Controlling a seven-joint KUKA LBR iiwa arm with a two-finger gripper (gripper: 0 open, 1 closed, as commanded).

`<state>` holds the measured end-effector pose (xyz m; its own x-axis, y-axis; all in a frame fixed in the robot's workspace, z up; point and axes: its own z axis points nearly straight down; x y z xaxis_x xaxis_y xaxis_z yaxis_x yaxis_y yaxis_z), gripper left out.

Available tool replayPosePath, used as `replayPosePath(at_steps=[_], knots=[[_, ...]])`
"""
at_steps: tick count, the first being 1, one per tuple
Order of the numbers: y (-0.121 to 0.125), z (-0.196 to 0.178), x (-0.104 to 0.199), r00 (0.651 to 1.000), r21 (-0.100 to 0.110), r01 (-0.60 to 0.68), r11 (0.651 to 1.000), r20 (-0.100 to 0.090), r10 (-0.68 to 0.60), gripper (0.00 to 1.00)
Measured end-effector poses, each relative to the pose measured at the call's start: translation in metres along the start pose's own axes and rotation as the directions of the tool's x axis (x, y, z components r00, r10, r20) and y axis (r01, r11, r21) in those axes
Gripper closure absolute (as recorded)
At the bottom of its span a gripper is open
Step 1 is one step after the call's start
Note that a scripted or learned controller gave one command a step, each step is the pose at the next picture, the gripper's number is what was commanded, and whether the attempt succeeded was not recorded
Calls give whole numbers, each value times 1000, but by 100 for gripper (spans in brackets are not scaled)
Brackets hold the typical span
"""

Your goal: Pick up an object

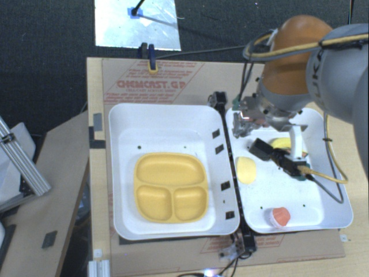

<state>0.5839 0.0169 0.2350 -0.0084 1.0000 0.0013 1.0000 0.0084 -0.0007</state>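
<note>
A yellow divided tray [170,187] lies flat in the left white bin [124,126]. Both bins rest on a brown board printed with red lettering [151,84]. Beyond it, a shiny sheet [137,16] lies on dark carpet [46,45]. An aluminium rail [23,160] sits at far left.

Light was even and fairly bright — the white bins [167,120] came close to washing out. A foil sheet [137,16] at top threw pale glare. Shadows were soft and short. The picture was slightly grainy — the arm [323,62] looked softly blurred.
</note>
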Motion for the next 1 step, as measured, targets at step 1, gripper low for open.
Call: replayPosePath(at_steps=[1], knots=[[0,3,52,1000,-2,1,1000,0,-1,100]])
